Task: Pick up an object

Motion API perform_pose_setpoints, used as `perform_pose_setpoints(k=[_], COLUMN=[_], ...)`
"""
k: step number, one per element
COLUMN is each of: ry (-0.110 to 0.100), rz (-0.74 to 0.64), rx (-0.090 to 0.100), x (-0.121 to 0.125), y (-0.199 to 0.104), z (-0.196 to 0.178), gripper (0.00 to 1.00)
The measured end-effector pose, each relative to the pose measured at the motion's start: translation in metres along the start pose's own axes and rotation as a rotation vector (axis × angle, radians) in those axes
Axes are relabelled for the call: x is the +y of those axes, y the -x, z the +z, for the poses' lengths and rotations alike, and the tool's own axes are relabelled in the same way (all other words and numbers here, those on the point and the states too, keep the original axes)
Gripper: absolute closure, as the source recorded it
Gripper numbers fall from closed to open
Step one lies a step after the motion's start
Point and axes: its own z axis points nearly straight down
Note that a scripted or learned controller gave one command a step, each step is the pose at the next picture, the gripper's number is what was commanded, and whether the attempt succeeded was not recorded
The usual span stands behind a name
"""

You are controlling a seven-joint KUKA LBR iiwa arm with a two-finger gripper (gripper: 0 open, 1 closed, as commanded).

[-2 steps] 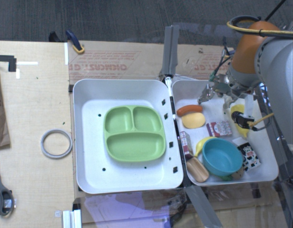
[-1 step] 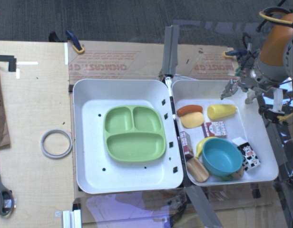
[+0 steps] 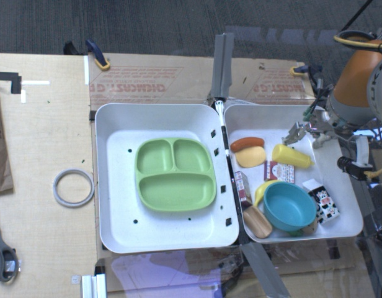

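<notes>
My bench (image 3: 42, 141) is pale wood, dark carpet beyond it, a tape ring (image 3: 74, 187) lying at the left. The left bin (image 3: 110, 185) holds a green divided plate (image 3: 175, 174). In the right bin (image 3: 346, 185) lie a yellow block (image 3: 291, 156) and a blue bowl (image 3: 289, 206). My arm (image 3: 358, 82) hangs over that bin's far right corner; my jaws (image 3: 306, 131) hover just above the yellow block, and I cannot tell whether they are spread.
</notes>
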Motion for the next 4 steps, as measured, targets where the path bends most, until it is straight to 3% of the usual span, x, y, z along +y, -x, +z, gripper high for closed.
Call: perform_pose_setpoints(k=[1, 2, 3, 4], ry=[-0.003, -0.005, -0.005, -0.006], rz=[-0.260, -0.238, -0.224, -0.220], rx=[-0.006, -0.005, -0.006, -0.006], x=[-0.027, -0.067, -0.033, -0.034], y=[-0.043, -0.100, -0.072, -0.071], z=[0.001, -0.030, 0.003, -0.007], gripper=[0.00, 0.00, 0.00, 1.00])
